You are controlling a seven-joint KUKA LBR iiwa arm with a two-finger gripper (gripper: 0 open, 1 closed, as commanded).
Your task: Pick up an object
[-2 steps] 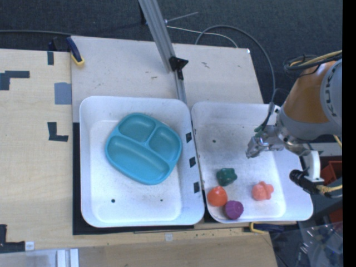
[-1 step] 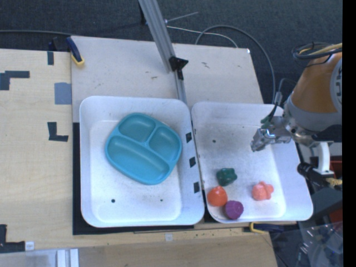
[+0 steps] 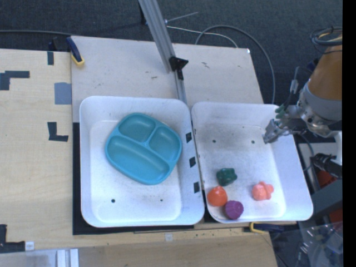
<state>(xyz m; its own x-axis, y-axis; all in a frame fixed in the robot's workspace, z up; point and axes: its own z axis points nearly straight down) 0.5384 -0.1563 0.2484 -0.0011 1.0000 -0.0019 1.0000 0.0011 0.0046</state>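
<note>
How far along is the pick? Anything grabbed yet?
Nothing looks picked yet. The tool hangs over the right bin's upper right edge, apart from the toys. The green, orange, purple and pink pieces lie at the bin's near end.

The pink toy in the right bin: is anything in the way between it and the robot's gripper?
Nothing visible blocks it. The gripper sits at the right bin's upper right, and bare bin floor runs from there down to the pink toy. The green toy lies off to the left.
</note>
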